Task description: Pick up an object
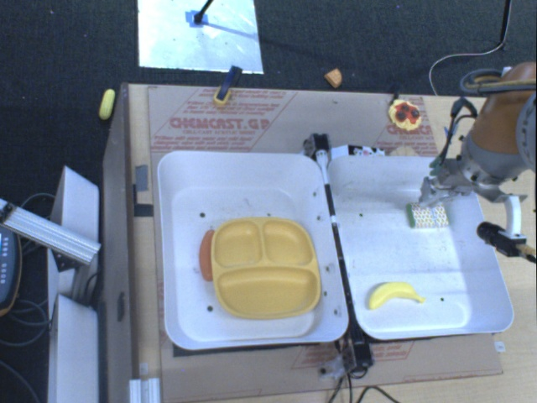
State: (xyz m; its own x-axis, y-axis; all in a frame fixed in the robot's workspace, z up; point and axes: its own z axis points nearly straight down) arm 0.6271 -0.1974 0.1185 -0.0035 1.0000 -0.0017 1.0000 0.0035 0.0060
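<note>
— So, where is the gripper (433,193)?

— Low over the right bin (470,313), near its far edge, right above a small green-and-white checked block (429,217). The arm's orange band (503,116) sits out past the bin's right rim.

— Has it got hold of that block?

— Can't tell. The block lies on the bin floor just below the gripper's tip, touching or nearly so, and the wrist hides how the jaws stand — nothing is plainly lifted.

— What else is in that bin?

— A yellow banana (396,294) near the front edge, well apart from the block.

— And the left bin (180,225)?

— A yellow divided plate (265,267) sits in the middle toward the front, three compartments, upright. An orange carrot-like piece (205,254) lies along the plate's left rim, touching it.

— Anything off the bins?

— A small pizza toy (405,113) on the board's far right corner, and a yellow piece (106,103) on the floor past the board's far left corner.
</note>
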